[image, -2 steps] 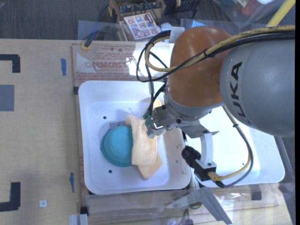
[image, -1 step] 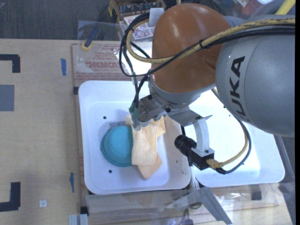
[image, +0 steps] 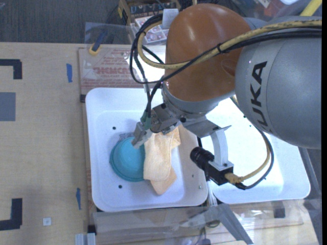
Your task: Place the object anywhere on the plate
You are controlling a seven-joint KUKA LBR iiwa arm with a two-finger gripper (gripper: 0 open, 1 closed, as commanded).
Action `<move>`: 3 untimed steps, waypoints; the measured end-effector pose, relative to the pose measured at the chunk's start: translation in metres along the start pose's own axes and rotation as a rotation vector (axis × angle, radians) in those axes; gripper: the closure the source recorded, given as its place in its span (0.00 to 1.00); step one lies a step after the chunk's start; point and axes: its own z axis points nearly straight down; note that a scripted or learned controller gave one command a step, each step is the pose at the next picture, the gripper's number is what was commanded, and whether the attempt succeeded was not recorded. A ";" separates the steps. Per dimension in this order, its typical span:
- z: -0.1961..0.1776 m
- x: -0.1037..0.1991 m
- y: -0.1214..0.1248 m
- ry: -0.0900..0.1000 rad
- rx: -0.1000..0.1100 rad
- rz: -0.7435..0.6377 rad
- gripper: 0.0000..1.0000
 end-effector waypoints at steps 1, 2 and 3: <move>-0.090 -0.046 -0.023 0.000 0.002 0.093 0.00; -0.059 -0.081 -0.040 0.001 0.004 -0.066 0.00; -0.070 -0.079 -0.038 -0.001 0.001 -0.071 1.00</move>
